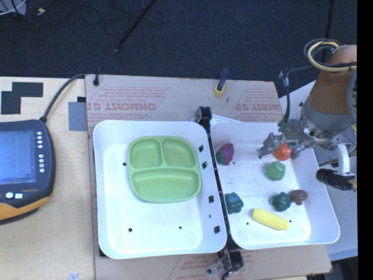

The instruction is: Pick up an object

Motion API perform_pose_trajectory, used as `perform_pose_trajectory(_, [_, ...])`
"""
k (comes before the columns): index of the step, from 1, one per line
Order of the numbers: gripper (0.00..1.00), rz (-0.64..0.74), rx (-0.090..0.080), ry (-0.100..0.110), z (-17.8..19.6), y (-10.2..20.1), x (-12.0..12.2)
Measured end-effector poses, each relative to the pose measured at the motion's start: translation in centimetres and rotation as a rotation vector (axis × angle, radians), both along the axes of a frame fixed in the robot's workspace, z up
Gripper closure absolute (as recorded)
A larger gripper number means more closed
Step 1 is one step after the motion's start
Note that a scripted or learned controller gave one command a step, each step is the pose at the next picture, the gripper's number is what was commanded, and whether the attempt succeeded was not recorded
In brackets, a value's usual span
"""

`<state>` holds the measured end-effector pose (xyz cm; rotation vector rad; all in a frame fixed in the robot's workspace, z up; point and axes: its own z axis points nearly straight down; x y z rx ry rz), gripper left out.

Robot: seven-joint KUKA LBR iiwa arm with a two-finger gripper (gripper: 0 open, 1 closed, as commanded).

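A grey KUKA arm with an orange band reaches in from the right over the right-hand white bin, its gripper low over the bin's upper half with an orange-red ball-like object seated between the two metal fingers, which appear clamped on it. Just below sits a green rounded object; a purple piece lies near the divider, and a dark teal piece rests lower down beside the divider. Toward the bin's lower end a second dark green piece touches a brown one, with a yellow corn cob beneath them. The left bin carries a green three-section plate. A handheld control pendant rests at far left on the bench.
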<state>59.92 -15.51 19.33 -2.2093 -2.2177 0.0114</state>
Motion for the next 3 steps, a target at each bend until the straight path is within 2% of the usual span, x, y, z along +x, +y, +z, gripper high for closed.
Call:
perform_pose_trajectory(1, [0.0, -0.003, -0.001, -0.008, 0.5, -0.1, 0.2])
perform_pose_trajectory(2, [0.0, -0.003, -0.002, -0.008, -4.2, 0.7, 0.1])
perform_pose_trajectory(3, [0.0, -0.003, -0.003, -0.018, -8.8, 1.3, 0.9])
